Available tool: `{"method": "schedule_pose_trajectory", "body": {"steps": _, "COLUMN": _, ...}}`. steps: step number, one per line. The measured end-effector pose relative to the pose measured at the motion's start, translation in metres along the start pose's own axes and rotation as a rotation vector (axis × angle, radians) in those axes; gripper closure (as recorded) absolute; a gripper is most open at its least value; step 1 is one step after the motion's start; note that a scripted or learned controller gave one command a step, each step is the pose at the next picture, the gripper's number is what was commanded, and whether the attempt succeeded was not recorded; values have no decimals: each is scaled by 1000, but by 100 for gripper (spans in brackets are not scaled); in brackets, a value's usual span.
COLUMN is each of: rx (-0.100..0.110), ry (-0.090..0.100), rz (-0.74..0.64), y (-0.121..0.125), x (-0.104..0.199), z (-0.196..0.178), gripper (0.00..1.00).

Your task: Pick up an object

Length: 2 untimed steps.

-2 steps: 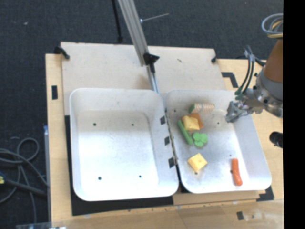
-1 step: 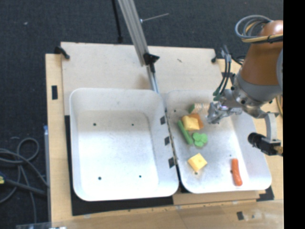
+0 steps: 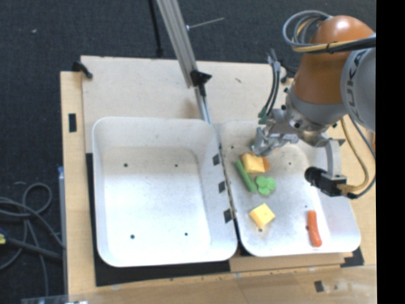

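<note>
Robot gripper [image 3: 261, 145] poised over toys in the right white bin [image 3: 342, 230].

Camera view: the gripper hangs just above an orange-yellow block [image 3: 254, 164] at the bin's ten o'clock; whether it is open or closed I cannot tell. Green stick [image 3: 245, 175], green clover piece [image 3: 266, 185], yellow cube [image 3: 261, 216] and orange carrot-like rod [image 3: 313, 227] lie nearby. This looks like the approach; next, descend and close.

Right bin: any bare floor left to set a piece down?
Some. Right bin: bare between yellow block and orange stick, also along the front wall. Crowded upper left, where gripper hangs over orange-yellow block, green stick, green piece.
</note>
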<state>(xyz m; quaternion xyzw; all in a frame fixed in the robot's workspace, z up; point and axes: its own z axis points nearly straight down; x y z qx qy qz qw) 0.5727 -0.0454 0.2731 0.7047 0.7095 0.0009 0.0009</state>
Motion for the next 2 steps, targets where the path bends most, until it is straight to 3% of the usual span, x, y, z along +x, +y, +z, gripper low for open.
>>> {"method": "schedule_pose_trajectory", "body": {"steps": 1, "rx": 4, "ry": 0, "rz": 1, "y": 4, "x": 49, "z": 14, "gripper": 100}}
{"method": "schedule_pose_trajectory", "body": {"steps": 2, "rx": 0, "ry": 1, "rz": -1, "y": 22, "x": 103, "z": 12, "gripper": 100}}
